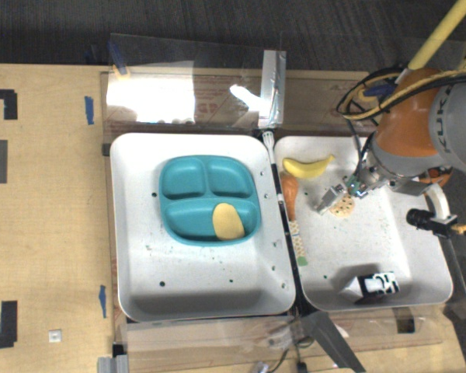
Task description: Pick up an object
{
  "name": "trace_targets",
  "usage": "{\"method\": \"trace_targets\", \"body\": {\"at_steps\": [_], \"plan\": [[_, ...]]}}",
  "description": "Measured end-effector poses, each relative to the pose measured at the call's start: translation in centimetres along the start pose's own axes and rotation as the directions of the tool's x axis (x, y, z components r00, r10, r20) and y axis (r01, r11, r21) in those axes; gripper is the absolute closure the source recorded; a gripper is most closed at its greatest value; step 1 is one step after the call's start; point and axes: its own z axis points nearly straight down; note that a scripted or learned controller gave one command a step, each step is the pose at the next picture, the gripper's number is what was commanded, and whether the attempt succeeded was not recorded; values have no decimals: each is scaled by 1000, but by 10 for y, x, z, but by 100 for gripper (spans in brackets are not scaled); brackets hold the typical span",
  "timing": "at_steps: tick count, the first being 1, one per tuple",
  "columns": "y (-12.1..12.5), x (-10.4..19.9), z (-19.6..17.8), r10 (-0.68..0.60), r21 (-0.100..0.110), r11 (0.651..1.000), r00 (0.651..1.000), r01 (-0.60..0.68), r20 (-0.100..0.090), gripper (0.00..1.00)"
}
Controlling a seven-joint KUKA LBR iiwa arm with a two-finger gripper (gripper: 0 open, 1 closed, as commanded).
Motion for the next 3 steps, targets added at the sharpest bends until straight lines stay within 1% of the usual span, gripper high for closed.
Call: {"method": "trace_targets", "body": {"at_steps": [1, 2, 3], "plan": [[2, -2, -13, 1, -8, 1000, 1000, -1, 5, 100], [18, 72, -120, 13, -5, 1000, 1000, -13, 1, 100], [22, 102, -98, -193, 4, 981, 981, 193, -5, 100]]}}
